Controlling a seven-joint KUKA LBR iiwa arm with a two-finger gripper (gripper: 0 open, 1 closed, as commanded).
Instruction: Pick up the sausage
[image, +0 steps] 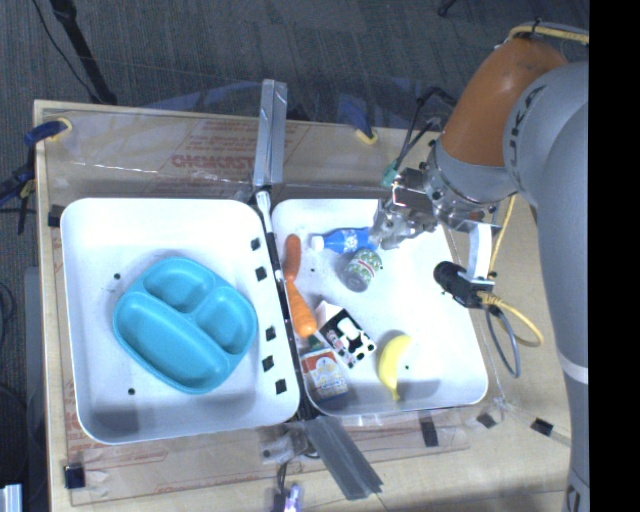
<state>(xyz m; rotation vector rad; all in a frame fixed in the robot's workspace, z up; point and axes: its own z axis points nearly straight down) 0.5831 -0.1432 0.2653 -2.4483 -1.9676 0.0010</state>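
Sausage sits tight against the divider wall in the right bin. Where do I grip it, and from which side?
Probably grip the sausage mid-length, coming straight down. It lies lengthwise along the right bin's left wall, its lower end meeting the carrot, so the ends are crowded. The wall side looks tight; the gripper may need to nudge it clear.

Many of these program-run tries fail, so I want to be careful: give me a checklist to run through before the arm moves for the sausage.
1. Sausage in view, uncovered: ok; it lies by the left wall of the right bin.
2. Gripper over the sausage: not ok; it hangs above the small can and blue packet, to the sausage's right.
3. Room around the sausage: not ok; the carrot lies end to end with it, and the wall is close.
4. Gripper carrying nothing: cannot tell.
5. Path leftward free: cannot tell; the blue packet lies between.
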